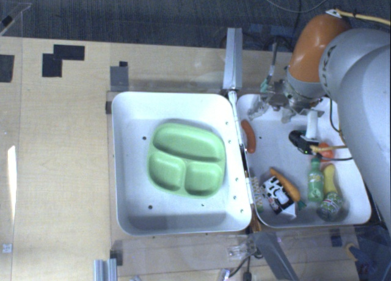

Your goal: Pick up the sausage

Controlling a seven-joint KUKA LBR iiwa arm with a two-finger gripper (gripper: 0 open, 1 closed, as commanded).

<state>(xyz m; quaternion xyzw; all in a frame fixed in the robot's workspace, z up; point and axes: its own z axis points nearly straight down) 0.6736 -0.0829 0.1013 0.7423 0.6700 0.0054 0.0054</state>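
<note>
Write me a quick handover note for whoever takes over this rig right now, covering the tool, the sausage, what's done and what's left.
Tool: over the far end of the right bin, above the bin floor; whether it is open or shut cannot be told from this view, and nothing is seen in it.
Sausage: lying on the right bin's floor, close along its left wall, nearer the camera than the tool and apart from it.
Left bin: holds a green divided tray.
Done: the arm is above the correct bin.
Left: line up over the sausage, descend, grasp and lift it.
</note>
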